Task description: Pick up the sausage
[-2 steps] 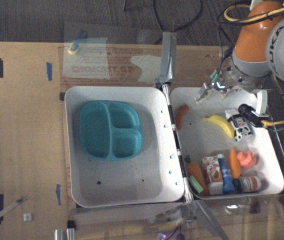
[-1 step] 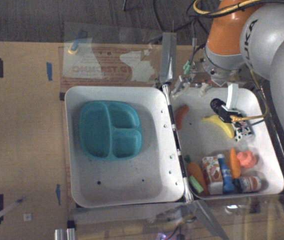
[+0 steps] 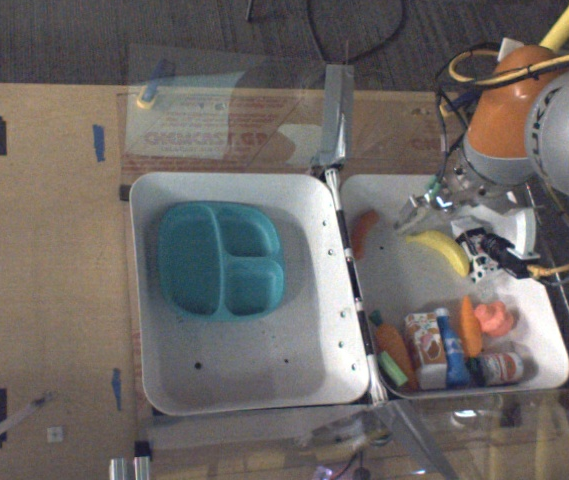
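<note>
The sausage (image 3: 364,231), a short reddish-orange piece, lies against the left wall of the right bin (image 3: 554,320), near its upper left corner. My gripper (image 3: 410,214) hovers over the upper part of that bin, a little to the right of the sausage and apart from it. Its fingers are open with nothing between them. A yellow banana (image 3: 444,251) lies just below and to the right of the gripper.
Along the right bin's front edge sit a carrot (image 3: 394,347), a small carton (image 3: 423,340), a blue bottle (image 3: 451,350), an orange piece (image 3: 471,327), a pink toy (image 3: 495,318) and a can (image 3: 500,368). The left bin (image 3: 264,368) holds a teal divided plate (image 3: 220,259).
</note>
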### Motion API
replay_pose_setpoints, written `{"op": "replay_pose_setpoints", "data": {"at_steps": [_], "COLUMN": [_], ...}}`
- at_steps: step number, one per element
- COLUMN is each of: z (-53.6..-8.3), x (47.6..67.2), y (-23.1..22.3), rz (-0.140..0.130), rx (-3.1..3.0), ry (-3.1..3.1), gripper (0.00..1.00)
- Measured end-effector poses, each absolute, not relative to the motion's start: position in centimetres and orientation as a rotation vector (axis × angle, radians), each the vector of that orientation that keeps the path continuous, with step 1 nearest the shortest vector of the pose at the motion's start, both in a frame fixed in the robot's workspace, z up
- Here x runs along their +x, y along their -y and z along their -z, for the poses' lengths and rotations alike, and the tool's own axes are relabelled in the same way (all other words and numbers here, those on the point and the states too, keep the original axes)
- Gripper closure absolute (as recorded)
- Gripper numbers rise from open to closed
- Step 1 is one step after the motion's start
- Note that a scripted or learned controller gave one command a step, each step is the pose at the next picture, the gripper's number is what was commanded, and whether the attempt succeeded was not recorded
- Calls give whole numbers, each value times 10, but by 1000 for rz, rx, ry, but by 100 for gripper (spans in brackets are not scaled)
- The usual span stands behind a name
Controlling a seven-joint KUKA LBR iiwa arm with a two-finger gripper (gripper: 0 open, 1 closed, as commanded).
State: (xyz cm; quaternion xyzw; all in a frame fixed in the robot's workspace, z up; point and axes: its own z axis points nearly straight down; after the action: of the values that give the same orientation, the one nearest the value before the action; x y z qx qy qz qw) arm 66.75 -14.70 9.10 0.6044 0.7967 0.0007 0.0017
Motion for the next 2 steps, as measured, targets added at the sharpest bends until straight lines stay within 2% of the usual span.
{"op": "replay_pose_setpoints", "data": {"at_steps": [1,2], "z": [-92,-89], "x": [665,664], "y": [108,110], "rz": [8,21], "rx": [1550,1195], "ry": [-2735,-2916], "gripper": [0,0]}}
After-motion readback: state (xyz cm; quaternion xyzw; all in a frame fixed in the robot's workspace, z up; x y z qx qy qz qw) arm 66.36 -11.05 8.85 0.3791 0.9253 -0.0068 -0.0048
